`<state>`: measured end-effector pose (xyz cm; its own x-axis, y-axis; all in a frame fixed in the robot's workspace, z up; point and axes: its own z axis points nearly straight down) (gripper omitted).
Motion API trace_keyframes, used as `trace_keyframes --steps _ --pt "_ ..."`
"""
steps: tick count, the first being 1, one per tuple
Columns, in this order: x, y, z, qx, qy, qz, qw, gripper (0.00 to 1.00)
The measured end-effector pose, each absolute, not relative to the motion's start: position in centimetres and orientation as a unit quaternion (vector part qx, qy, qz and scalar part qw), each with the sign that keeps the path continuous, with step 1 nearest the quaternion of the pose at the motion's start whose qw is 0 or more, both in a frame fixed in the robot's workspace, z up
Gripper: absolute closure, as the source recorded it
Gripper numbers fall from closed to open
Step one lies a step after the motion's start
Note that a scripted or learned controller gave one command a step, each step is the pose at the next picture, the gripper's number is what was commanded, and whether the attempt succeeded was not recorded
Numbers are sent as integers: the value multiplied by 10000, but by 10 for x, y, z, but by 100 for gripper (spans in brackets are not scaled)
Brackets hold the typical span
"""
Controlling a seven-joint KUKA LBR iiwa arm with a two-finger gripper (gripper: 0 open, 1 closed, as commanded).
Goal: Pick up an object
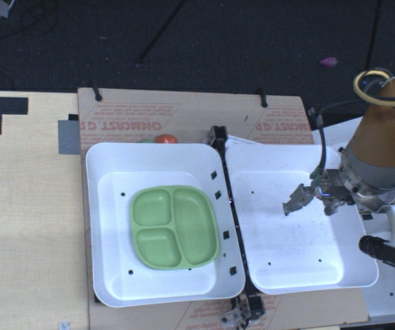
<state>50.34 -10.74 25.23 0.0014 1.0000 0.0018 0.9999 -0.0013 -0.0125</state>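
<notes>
Right now the gripper [309,199] hangs over the right bin [287,280], its finger state impossible to tell. Nearest pickable thing, the green divided plate [175,226], lies in the left bin [108,218]; its flat, low rim could let a grasp slip.

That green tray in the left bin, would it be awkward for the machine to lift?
Probably. The green tray looks like moulded plastic, so likely stiff and light. It lies flat on the left bin floor, wide and shallow, so only its thin rim offers a grip. Its smooth surface may slip, and lifted by one edge it would probably tilt.
</notes>
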Motion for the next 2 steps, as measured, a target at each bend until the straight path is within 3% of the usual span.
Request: trace_keyframes --steps 1,2 --pt "505 -108 257 -7070 -7072 5 6 0" --pt "503 -108 193 -7071 -7071 29 46 0"
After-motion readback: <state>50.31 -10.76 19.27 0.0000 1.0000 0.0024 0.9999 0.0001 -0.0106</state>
